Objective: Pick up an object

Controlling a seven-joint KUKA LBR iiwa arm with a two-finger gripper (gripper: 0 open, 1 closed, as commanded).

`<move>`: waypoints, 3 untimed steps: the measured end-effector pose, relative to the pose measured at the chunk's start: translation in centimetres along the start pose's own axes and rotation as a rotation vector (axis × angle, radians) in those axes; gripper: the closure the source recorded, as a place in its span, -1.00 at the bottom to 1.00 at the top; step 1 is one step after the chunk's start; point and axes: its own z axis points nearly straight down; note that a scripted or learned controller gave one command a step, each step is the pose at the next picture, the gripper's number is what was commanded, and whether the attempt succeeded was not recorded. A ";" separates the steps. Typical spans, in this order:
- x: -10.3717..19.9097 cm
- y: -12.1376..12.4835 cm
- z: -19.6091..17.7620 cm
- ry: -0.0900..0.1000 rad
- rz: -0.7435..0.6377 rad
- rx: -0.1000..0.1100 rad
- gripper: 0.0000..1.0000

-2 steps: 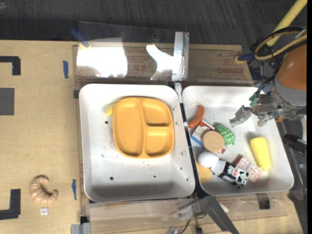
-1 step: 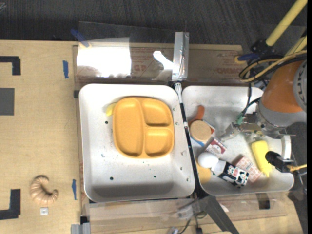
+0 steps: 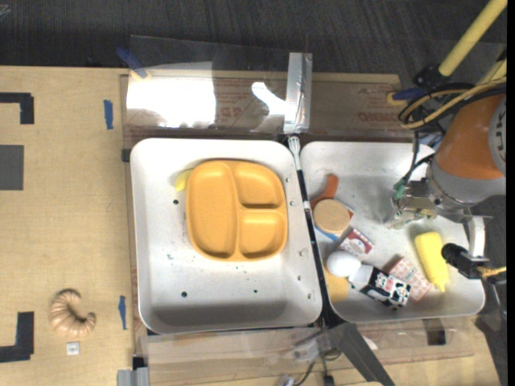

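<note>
The right bin [image 3: 362, 163] holds several small objects. Along its left side are an orange carrot-like piece [image 3: 331, 185], a round tan disc [image 3: 333, 214] and a white ball [image 3: 344, 264]. A black-and-white item [image 3: 385, 288] and a red patterned box [image 3: 407, 272] lie near the front. A yellow cylinder [image 3: 432, 257] lies at the right. My gripper [image 3: 414, 203] hangs over the right-hand part of this bin, just behind the yellow cylinder, below the orange band of the arm [image 3: 475, 143]. I see nothing held in it.
An orange divided plate [image 3: 237, 209] lies in the left bin [image 3: 153, 240]. A tan croissant-shaped toy [image 3: 72, 312] lies on the bench at the far left. Yellow and black cables [image 3: 434, 95] and a yellow pole [image 3: 479, 22] sit behind the right bin.
</note>
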 end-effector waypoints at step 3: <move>3.6 -8.2 -7.5 0.000 0.017 0.003 -1.00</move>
